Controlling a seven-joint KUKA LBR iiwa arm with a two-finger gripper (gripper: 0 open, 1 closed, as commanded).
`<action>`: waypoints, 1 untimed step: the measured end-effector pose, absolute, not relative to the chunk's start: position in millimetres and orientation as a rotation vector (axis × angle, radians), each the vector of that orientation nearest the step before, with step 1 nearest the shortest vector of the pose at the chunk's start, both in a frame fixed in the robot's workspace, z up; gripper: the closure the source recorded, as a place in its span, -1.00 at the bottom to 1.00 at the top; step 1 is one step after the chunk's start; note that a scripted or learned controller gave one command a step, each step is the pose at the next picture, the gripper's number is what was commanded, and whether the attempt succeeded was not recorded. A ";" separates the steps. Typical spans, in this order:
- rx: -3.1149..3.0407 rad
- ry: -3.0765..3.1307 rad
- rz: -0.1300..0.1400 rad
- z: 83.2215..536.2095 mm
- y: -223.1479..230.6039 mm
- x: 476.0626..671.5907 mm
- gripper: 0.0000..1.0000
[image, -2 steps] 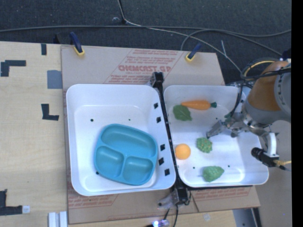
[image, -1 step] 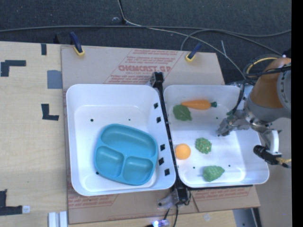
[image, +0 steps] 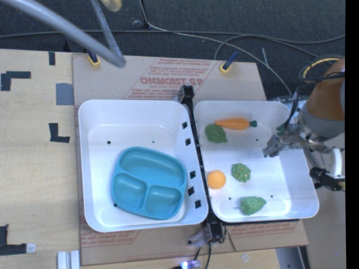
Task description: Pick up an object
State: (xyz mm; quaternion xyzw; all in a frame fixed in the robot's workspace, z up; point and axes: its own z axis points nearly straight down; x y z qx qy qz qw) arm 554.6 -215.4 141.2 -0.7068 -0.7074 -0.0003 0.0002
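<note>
the gripper (image: 273, 148) hovers by the right bin's (image: 300, 209) far wall, its fingers too blurred to tell their spread, so a descent here may strike the wall and miss the carrot (image: 233, 124).

Showing plain white across both shallow plastic bins (image: 90, 122), split by a black divider strip (image: 193, 150). Glowing light blue on the three-compartment plastic tray (image: 149, 182). Displaying bright orange with a dark green tip on the toy carrot (image: 232, 124). Showing mottled green on three leafy toy vegetables (image: 215, 133) (image: 241, 172) (image: 252, 204). Gleaming orange on the small round ball (image: 216, 179). Wearing grey with an orange band on the robot arm (image: 325, 105). Bearing red printed lettering on the tan cardboard sheet (image: 168, 80). Carrying black tape marks on the pale wooden bench (image: 33, 94).
</note>
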 end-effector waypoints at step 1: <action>-2.222 -2.224 -0.002 198.9 -223.8 556.9 1.00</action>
